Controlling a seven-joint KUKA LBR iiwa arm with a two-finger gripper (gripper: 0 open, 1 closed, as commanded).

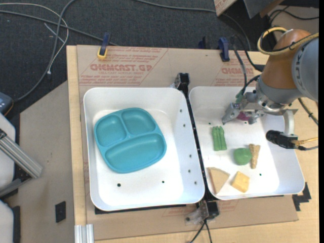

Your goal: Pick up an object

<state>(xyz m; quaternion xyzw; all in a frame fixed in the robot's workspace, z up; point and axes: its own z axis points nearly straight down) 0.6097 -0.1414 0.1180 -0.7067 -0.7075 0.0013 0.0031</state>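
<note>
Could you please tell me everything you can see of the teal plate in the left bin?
The teal plate is a rounded-rectangle tray that looks like smooth plastic, split by raised ridges into three compartments: two smaller ones toward the far side and one long one toward the near side. It lies flat and right side up on the floor of the left bin, turned slightly askew to the bin's walls, and sits left of centre. Nothing lies in it, and it touches nothing but the bin floor.

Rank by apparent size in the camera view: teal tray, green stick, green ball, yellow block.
1. Teal tray, by far the largest.
2. Green stick, longer than the rest but narrow.
3. Green ball and yellow block: too alike in area to rank apart.
</note>
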